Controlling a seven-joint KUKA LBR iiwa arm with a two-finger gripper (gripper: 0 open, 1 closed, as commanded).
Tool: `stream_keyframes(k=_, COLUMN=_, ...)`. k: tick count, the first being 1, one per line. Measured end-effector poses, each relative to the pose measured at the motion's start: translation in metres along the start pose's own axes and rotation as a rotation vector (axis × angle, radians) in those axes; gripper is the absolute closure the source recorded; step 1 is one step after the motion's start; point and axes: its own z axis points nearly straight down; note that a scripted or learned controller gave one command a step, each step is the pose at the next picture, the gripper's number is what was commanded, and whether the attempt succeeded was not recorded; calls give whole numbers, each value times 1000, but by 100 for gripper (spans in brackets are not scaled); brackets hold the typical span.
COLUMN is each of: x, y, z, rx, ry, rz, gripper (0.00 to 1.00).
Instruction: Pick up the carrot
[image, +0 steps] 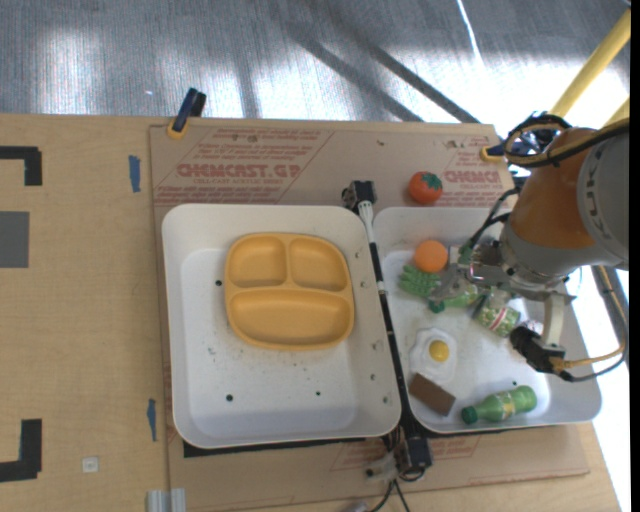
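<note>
Orange carrot (431, 256) with its green leafy top lies in the right bin (585, 400), not yet lifted, while the gripper (478, 285) hangs low just beside it, its finger state impossible to tell

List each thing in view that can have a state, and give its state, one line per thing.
carrot: lying in the right bin, by the gripper
gripper: low over the right bin
bottle: lying on its side
egg: flat, yolk up
plate: upright in the left bin
tomato: outside the bins
</note>
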Motion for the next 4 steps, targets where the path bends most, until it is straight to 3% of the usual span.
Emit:
stream_keyframes(k=1, x=4, y=-73, z=37, rx=9, ry=3, rz=569, gripper=0)
stream_keyframes(k=2, x=4, y=-72, z=27, rx=5, ry=3, rz=571, gripper=100)
stream_keyframes(k=3, x=9, y=-85, z=-74, rx=13, ry=-3, rz=827, gripper=100)
stream_keyframes(k=4, x=24, y=-88, z=-94, rx=14, ry=-6, rz=1173, gripper=100)
